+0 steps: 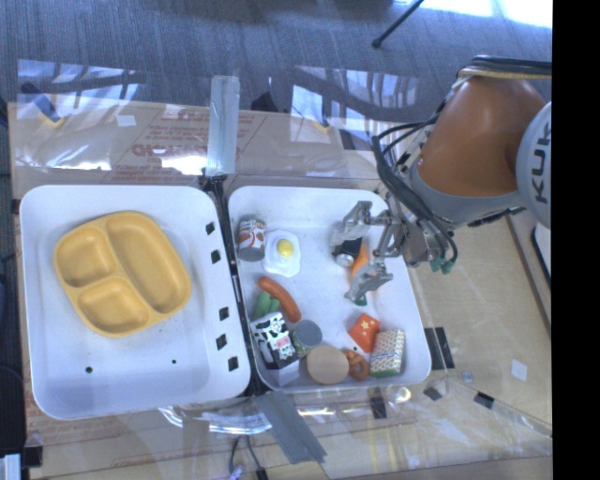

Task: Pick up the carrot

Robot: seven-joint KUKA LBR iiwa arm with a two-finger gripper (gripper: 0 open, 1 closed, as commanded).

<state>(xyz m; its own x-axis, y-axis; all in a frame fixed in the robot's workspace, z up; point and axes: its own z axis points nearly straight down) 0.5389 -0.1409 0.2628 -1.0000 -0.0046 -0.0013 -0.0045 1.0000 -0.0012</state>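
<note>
Carrot clasped in the right bin
The carrot (359, 261) is seen gripped between the 2 fingers of the hand (362, 253).

Grey ribbed floor (141, 37); bright glare top right (469, 7).

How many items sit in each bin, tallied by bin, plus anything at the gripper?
Left bin: 1, the yellow divided plate.
Right bin: 10 toy items, from the can and fried egg to the sausage.
At the gripper: 1 carrot.
Total: 12.
</note>
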